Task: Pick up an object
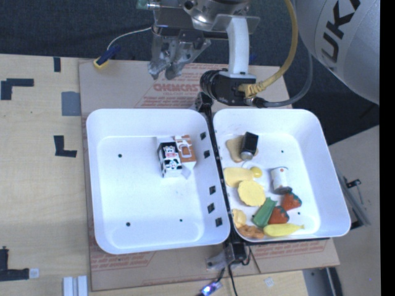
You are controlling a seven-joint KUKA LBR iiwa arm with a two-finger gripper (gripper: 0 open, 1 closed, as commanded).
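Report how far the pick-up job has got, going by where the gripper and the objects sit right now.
Nothing looks done yet. The gripper hangs above the bench beyond the far edge of the left bin, with nothing between its fingers. The two small cartons lie on that bin's floor, and the toy food sits in the right bin. Left to do: descend over an object, close on it and lift.
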